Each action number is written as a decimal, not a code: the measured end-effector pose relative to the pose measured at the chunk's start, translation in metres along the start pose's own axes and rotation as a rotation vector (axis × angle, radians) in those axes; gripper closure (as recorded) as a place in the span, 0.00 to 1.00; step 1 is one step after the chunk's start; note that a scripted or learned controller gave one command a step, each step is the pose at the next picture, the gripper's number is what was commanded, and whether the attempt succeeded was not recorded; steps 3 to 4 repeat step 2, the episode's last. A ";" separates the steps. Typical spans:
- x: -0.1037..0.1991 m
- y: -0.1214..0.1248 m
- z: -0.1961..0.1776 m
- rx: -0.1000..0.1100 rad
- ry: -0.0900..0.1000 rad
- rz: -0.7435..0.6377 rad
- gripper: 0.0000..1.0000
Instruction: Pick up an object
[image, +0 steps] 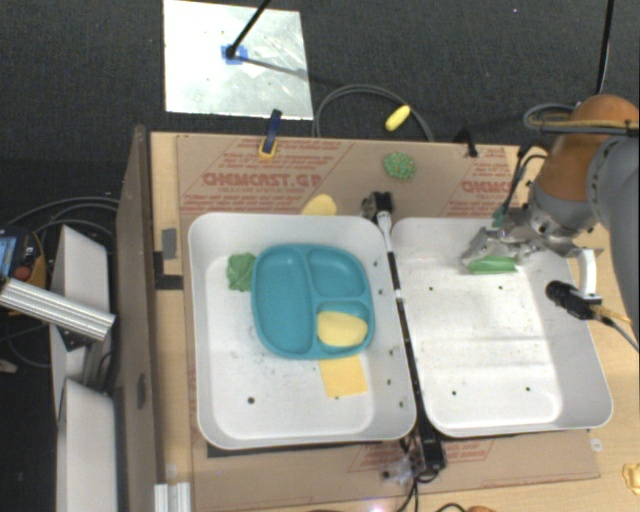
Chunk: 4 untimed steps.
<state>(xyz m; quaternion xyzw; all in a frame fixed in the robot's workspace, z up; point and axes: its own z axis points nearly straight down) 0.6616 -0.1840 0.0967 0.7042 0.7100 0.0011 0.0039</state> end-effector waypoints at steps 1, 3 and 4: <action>0.055 -0.050 -0.080 0.001 0.005 0.000 1.00; 0.137 -0.071 -0.102 0.005 0.008 -0.004 1.00; 0.137 -0.071 -0.102 0.005 0.008 -0.004 1.00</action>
